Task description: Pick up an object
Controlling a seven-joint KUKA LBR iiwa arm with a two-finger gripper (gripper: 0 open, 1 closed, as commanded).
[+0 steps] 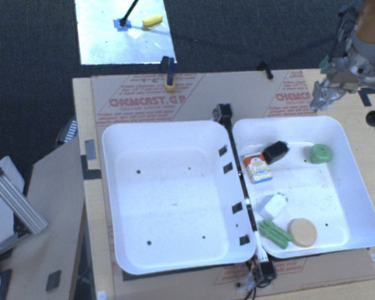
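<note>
The right bin (353,185) holds several objects: a black block (275,151), a red and white box (257,168), a green round piece (319,153), a white block (273,205), a green ridged piece (274,234) and a tan disc (303,232). My gripper (320,99) hangs above the bench just beyond the right bin's far right corner, with nothing visible between its fingers. It is well apart from all the objects.
The left bin (127,248) lies beside the right one, joined by a black hinge strip (236,174). A metal plate (125,28) with a yellow piece lies at the back. A clamp (168,73) stands at the bench's far edge.
</note>
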